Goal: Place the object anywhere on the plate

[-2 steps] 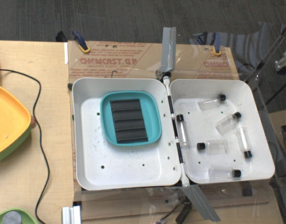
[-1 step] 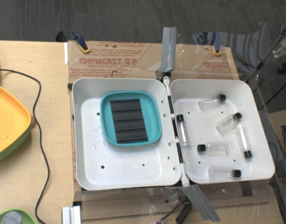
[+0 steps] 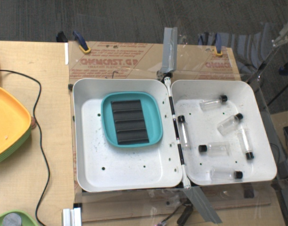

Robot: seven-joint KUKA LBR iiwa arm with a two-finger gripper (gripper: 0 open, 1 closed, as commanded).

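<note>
1. The surface [image 3: 36,182] carries two white bins side by side.
2. The left bin [image 3: 87,164] holds a teal plate [image 3: 108,126] with a dark ribbed insert [image 3: 130,122].
3. The right bin [image 3: 257,126] holds six clear vials with black caps, scattered apart: one [image 3: 212,102] near the top, one [image 3: 182,128] along the left wall, others [image 3: 244,142] toward the right.
4. The pincer's state cannot be told here.

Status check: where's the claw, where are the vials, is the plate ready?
Teal plate in left bin, dark ridged block on it. Clear vials loose in right bin, none picked.
</note>
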